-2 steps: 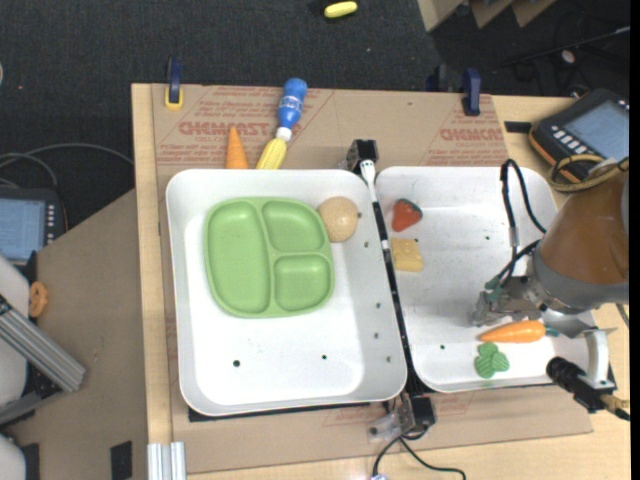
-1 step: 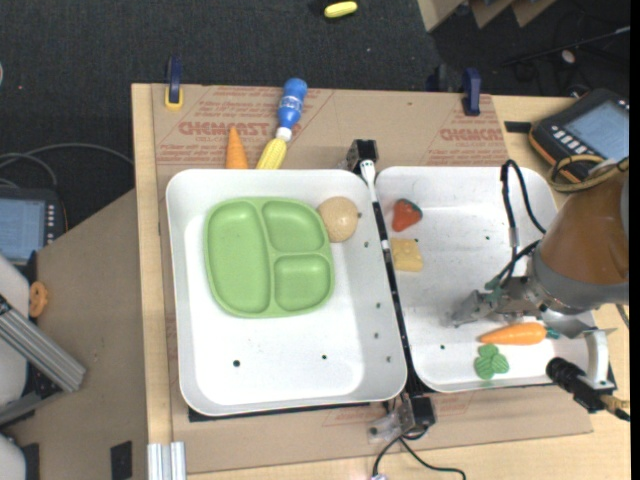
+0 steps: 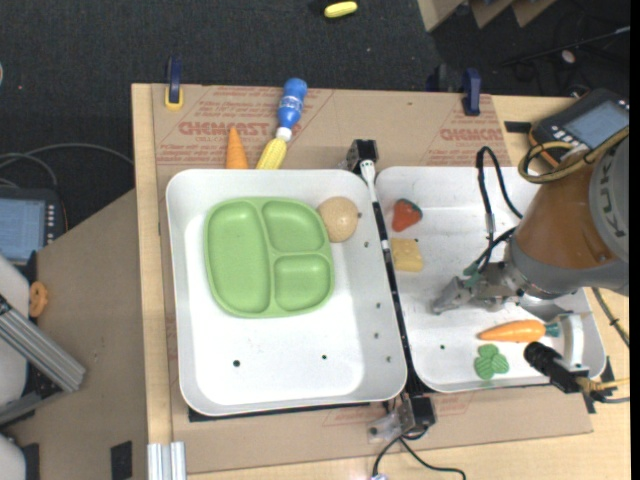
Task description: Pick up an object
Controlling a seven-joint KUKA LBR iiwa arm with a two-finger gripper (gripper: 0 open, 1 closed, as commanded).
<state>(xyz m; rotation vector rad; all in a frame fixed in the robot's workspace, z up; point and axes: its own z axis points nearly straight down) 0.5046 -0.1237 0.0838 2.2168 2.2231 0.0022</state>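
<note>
My gripper hangs low over the middle of the right bin, pointing left, with nothing visibly in it. A yellow block lies a short way up and left of it, and a red strawberry-like piece sits farther back. An orange carrot lies just right of and below the gripper, beside a green leafy piece. In the left bin a tan ball rests against a green divided plate.
Behind the left bin, on the cardboard, lie a small orange cone, a yellow corn piece and a blue and white bottle. A black clamp sits where the bins meet. Cables run along the right bin's back.
</note>
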